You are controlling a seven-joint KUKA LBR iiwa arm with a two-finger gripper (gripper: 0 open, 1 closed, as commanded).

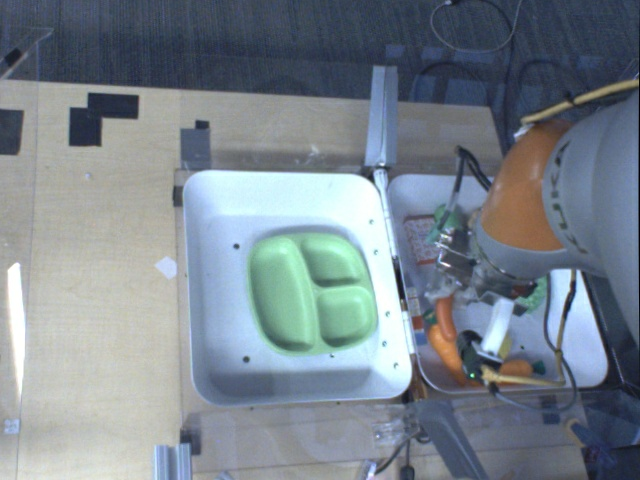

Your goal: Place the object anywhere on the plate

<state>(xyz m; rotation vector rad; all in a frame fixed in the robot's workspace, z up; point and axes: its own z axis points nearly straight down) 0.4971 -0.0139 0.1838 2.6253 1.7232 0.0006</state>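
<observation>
Over right bin (592,353) | arm (560,198) angled down | green plate (310,288) in left bin (215,268)

The light is even and soft, coming from overhead, and the pale bench (100,268) takes it flatly. The left bin (215,218) is the brightest thing here, almost white along its far wall, with a grey shadow pooling in its near left corner. The green plate (290,298) shows only gentle shading in its hollows. A hard streak of glare lies on the bench at the far left edge. The arm (590,188) dims the right bin (590,358) beneath it. Everything looks a little soft, and fine detail under the arm smears.
</observation>
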